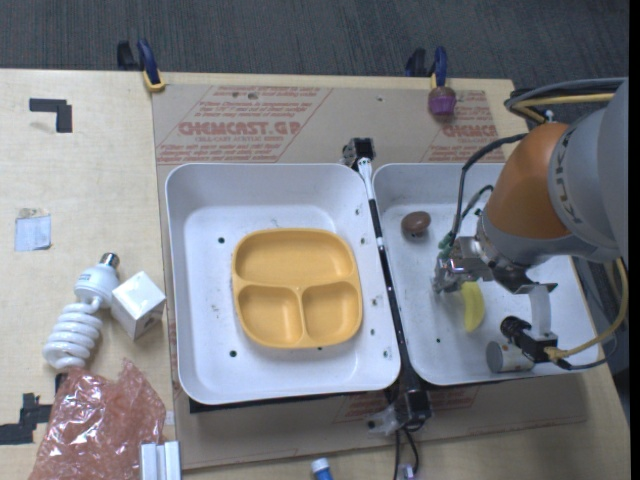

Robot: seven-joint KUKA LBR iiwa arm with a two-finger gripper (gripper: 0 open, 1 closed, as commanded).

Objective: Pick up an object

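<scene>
The right bin (420,358) holds a small brown round object (416,224) near its back left and a yellow curved piece (472,308) toward the middle. My gripper (452,273) hangs low in this bin, just up and left of the yellow piece and a little in front of the brown object. The grey arm with its orange band (530,193) covers the bin's right part. Whether the gripper touches the yellow piece I cannot make out. In the left bin (190,218) lies a yellow three-compartment tray (297,287).
On the bench left of the bins lie a spiral light bulb (80,320), a white cube (138,304) and a crumpled pink bag (95,423). Blue clamps (150,65) hold the brown board at the back, and a purple item (442,100) sits near the right clamp.
</scene>
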